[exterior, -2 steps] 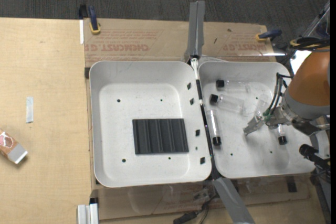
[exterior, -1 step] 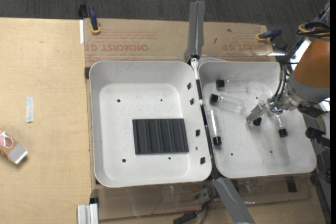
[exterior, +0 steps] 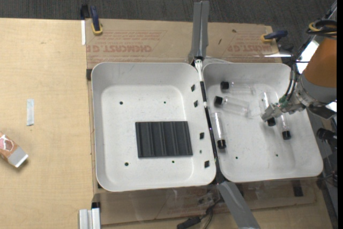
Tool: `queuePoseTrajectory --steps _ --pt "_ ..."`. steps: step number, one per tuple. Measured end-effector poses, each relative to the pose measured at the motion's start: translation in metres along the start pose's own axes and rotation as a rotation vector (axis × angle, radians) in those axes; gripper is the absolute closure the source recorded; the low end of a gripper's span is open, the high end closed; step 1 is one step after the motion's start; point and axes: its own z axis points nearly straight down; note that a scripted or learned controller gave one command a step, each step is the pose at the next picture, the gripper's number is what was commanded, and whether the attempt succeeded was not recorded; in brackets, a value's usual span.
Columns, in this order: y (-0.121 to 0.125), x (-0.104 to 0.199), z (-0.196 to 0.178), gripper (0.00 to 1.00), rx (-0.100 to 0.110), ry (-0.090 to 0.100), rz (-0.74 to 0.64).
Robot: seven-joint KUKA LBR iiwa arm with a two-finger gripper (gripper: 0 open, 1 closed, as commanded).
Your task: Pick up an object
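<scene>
While the gripper hung low over the right bin near the table's right edge, beside a clear tube, nothing looked lifted, and its grip state could not be told.

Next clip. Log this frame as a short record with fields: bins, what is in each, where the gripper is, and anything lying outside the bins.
bins: two white bins side by side, left bin and right bin
left bin contents: a dark ribbed block lying flat near the middle
right bin contents: several clear tubes with black caps, e.g. one along the left wall, one near the back
gripper: gripper low over the right bin's right side, among the tubes
grasp: cannot tell
outside bins: small packet and a pale strip on the bench at left
</scene>
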Motion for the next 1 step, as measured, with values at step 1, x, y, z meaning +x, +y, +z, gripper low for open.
queuePoseTrajectory --steps 1 --pt "0.0473 0.0536 -0.0786 1.0 0.005 -0.018 -0.023"
